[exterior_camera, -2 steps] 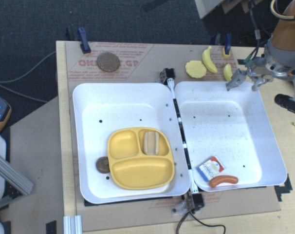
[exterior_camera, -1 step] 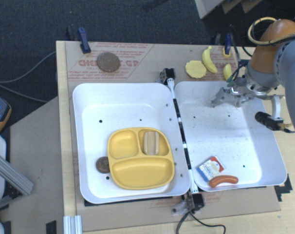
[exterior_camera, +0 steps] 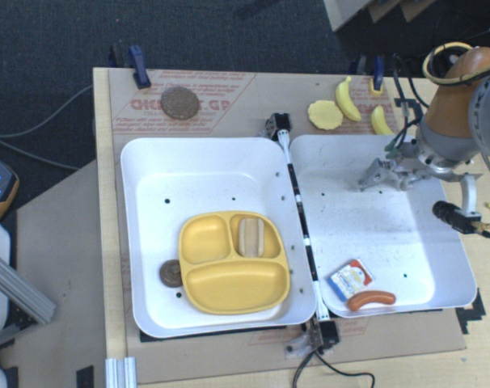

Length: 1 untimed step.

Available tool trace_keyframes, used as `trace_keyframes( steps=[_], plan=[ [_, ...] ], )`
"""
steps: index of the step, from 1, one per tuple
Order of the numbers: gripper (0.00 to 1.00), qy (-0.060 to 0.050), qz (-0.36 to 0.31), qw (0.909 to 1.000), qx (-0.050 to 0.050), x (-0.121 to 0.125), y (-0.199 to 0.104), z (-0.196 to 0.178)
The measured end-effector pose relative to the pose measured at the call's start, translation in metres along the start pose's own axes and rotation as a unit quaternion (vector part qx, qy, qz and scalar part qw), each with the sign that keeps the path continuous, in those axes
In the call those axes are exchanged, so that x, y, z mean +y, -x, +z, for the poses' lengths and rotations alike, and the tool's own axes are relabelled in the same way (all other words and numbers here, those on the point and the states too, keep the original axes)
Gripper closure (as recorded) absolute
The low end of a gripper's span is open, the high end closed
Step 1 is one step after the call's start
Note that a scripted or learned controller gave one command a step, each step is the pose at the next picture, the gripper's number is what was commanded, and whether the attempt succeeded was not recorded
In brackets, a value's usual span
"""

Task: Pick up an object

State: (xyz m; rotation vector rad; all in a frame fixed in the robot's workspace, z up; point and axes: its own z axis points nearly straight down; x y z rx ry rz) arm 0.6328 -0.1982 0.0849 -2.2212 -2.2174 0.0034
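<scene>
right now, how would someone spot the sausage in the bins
Look at the right-hand white bin, then down to its near edge. The sausage lies there, a small reddish-orange link just below a little blue, white and red packet. It is the rounded, single-coloured one; the packet is flat and printed.

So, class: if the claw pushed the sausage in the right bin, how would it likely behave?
The sausage is a rounded, slightly curved cylinder lying flat, so it would probably roll or pivot rather than slide straight. It looks glossy, so perhaps slippery. It lies close beside the small packet, which it might nudge.
</scene>
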Motion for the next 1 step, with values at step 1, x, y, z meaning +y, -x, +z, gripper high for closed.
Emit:
trace_keyframes(
  steps=[1],
  plan=[
    [0.0,0.004,-0.003,1.0,-0.001,0.0356,-0.0355,-0.0003]
  ],
)
